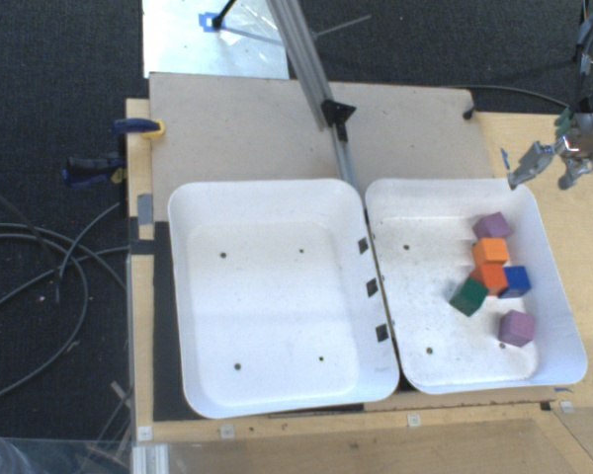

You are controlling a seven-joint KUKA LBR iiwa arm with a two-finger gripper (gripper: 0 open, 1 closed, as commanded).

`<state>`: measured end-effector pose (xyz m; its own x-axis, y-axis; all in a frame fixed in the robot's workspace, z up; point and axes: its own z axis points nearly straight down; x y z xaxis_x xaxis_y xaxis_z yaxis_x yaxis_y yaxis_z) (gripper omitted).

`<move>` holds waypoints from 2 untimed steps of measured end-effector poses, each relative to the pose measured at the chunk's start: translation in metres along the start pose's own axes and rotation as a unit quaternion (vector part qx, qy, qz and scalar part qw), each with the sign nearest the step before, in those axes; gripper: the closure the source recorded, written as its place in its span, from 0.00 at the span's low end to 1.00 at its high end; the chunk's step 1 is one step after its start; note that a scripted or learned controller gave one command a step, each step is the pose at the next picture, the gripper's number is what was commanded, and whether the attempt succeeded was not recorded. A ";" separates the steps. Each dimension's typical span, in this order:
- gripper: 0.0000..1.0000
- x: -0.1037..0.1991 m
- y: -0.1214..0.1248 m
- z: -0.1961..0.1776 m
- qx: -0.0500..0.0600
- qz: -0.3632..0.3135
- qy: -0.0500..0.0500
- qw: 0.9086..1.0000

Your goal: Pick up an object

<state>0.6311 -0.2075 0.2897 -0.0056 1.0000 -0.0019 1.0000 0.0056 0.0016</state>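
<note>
At the lower right of the frame, a small purple cube (516, 327) lies in the right shallow white plastic bin (415, 363). Above it, green (468, 295), blue (515, 280), orange (491, 251) and another purple block (491, 227) huddle touching. Higher, at the right edge, the metal hand (550, 164) hangs spread, grasping nothing. Such crowding could make the fingers jam on neighbours.

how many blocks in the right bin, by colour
purple blocks: 2, one at the back, one at the front
orange blocks: 2, touching
blue block: 1
green block: 1
total: 6, all in the right bin
</note>
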 end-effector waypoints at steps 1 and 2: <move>0.00 -0.006 -0.014 0.121 0.004 0.002 0.001 1.000; 0.00 -0.005 -0.007 0.203 0.003 0.001 0.001 1.000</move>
